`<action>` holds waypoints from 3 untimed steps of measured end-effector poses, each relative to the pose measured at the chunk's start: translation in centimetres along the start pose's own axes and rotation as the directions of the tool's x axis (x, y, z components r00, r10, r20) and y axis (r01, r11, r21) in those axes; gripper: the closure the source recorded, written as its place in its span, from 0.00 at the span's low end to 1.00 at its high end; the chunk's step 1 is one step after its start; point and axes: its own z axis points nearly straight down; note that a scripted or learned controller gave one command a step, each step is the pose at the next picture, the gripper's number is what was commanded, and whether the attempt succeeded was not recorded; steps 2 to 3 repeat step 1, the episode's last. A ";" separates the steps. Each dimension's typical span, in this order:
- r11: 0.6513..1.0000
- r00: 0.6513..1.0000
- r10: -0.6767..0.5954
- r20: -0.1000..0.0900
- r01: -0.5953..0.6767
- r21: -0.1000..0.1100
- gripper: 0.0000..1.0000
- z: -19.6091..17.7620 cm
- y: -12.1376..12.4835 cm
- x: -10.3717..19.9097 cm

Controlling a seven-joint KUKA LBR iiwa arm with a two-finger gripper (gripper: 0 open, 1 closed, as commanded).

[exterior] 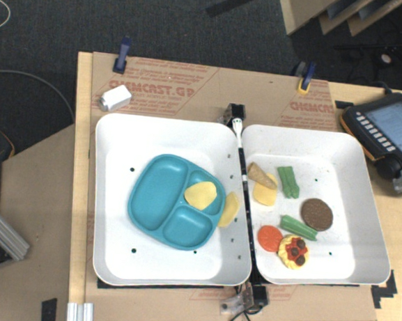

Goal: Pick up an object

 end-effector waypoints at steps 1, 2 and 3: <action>1.000 1.000 0.006 0.004 -0.006 -0.005 1.00 -8.2 0.0 -3.2; 1.000 1.000 0.006 0.004 -0.006 -0.005 1.00 -8.2 0.0 -3.2; 1.000 1.000 0.006 0.004 -0.006 -0.005 1.00 -8.2 0.0 -3.2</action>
